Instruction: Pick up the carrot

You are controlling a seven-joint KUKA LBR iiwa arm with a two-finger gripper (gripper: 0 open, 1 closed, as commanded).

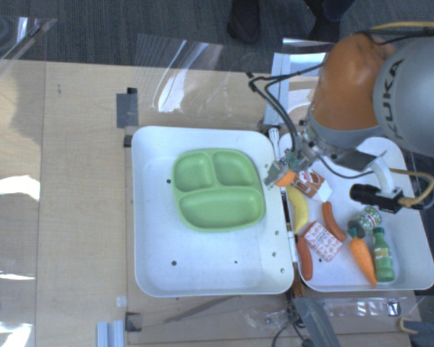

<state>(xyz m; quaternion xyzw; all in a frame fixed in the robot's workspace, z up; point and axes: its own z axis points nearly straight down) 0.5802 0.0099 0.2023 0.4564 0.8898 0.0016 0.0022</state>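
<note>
Two white bins sit side by side on the bench. The left bin holds a green divided plate slightly above its centre. In the right bin, the carrot lies at about 5 o'clock, tip pointing toward 5 o'clock, just beside a green bottle. A banana, two sausages and a red-and-white packet lie toward 9 o'clock. The gripper hangs over the bins' shared edge, at 11 o'clock of the right bin
</note>
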